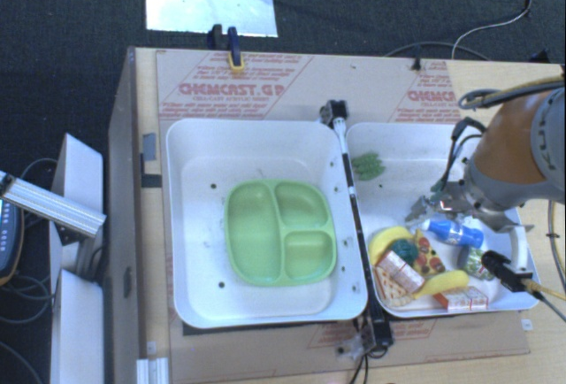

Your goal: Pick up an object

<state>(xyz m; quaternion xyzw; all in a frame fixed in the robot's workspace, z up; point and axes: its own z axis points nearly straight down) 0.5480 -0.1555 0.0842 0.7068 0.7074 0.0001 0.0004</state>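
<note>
Item one, the arm (522, 148): you are looking at it reaching in from the right, its grey body and orange band bending down over the right bin (389, 139), with the wrist dropping toward the heap of objects at that bin's near end. Item two, the gripper (439, 207): it is hanging low over the middle of the right bin, just above a blue bottle (455, 234), and you cannot tell how it is set or whether it is holding anything, since the wrist and cabling are covering it. Item three, candidate objects: the blue bottle is lying on its side just below the gripper; a yellow banana (389, 241) is curving to its left; a second yellow piece (442, 283) is lying nearer the front rim; a red and white box (400, 274) is sitting between the two; a small green leafy item (367, 165) is resting well apart at the far left of the bin. Item four, the left bin (190, 196): it is carrying a green divided tray (280, 232) lying flat near its centre.
</note>
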